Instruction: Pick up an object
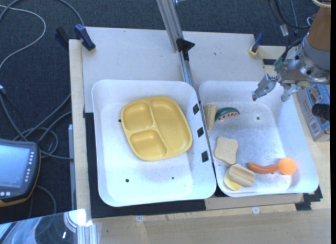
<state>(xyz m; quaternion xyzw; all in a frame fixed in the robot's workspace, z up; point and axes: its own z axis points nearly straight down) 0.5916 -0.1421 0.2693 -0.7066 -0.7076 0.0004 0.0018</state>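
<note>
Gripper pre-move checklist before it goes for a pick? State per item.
1. Gripper open: ok, fingers spread with nothing between them.
2. Gripper over the right bin: ok, at its upper right corner.
3. Targets in that bin: ok. Bread slice, watermelon slice, carrot, orange ball.
4. Target isolated: not ok for the carrot, it touches the ball; ok for the bread slice.
5. Yellow tray out of the way: ok, left bin.
6. Finger height above the floor: cannot tell.

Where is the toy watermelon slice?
The watermelon slice lies near the back of the right bin, beside a pale wedge by the divider between the bins, with the slice of bread just in front of it.
</note>
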